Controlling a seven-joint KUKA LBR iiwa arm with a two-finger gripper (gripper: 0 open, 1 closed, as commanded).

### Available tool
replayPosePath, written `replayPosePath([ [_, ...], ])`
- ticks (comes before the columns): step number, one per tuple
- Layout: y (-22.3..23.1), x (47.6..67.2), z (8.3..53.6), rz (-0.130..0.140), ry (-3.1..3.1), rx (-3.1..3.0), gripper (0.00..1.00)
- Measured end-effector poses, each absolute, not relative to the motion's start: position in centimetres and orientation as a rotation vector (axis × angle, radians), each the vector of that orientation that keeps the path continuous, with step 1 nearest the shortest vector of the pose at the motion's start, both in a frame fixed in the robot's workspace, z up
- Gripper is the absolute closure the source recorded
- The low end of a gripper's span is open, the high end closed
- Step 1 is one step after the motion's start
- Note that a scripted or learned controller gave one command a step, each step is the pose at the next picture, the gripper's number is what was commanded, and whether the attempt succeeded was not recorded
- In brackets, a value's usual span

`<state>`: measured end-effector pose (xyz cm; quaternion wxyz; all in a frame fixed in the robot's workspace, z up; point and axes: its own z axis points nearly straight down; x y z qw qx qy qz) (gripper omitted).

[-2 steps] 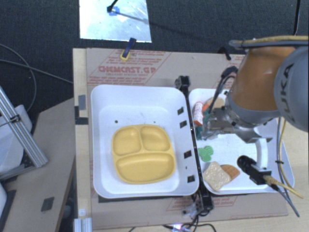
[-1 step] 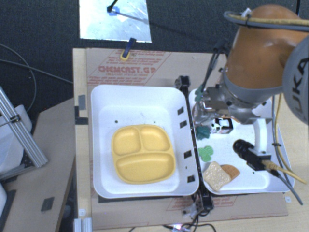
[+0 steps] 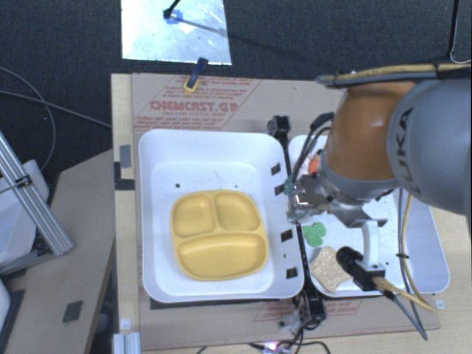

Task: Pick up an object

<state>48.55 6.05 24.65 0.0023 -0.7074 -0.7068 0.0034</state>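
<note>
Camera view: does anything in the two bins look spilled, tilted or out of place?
Nothing stands out. The yellow three-compartment plastic plate lies flat in the left white bin; a small green piece and a tan speckled square lie in the right white bin.

right bin [image 3: 430, 255] mostly under arm [image 3: 413, 131]; green thing [image 3: 316, 234] partly covered; arm cropped at right edge.

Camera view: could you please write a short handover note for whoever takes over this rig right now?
The gripper is down at the left side of the right bin, just above the green piece; open or shut is unclear.
In the left bin: yellow divided plate. In the right bin: green piece, tan square.
Done: nothing seen lifted.
Left: grasp one object and raise it.
</note>
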Motion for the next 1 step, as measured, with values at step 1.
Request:
replayPosePath([
  [1, 6.12, 48.68, 25.22, -0.001, -2.225, -2.219, 0.00],
])
